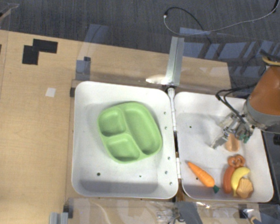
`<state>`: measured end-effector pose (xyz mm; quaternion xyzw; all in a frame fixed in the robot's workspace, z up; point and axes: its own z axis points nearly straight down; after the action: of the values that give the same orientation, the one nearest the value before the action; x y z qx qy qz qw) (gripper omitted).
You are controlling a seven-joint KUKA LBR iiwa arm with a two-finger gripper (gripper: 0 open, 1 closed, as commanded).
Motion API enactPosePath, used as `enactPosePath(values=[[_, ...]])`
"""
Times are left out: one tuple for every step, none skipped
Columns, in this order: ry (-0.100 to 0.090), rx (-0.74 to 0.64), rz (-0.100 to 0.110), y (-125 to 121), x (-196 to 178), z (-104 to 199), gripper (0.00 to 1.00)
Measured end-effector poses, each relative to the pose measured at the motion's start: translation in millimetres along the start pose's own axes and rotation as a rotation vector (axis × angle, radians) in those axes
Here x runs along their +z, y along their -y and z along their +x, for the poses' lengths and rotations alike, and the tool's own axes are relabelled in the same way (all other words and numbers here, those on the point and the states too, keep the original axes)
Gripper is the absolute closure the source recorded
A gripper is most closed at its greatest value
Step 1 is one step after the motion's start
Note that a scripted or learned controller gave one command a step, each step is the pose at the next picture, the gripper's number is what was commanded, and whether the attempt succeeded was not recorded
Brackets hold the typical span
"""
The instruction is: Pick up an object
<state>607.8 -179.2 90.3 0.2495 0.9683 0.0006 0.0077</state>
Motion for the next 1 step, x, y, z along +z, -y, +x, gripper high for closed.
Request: enactPosePath(values=[[0.001, 0.278, 0.001, 52.3, -1.3, 38.8, 0.00]])
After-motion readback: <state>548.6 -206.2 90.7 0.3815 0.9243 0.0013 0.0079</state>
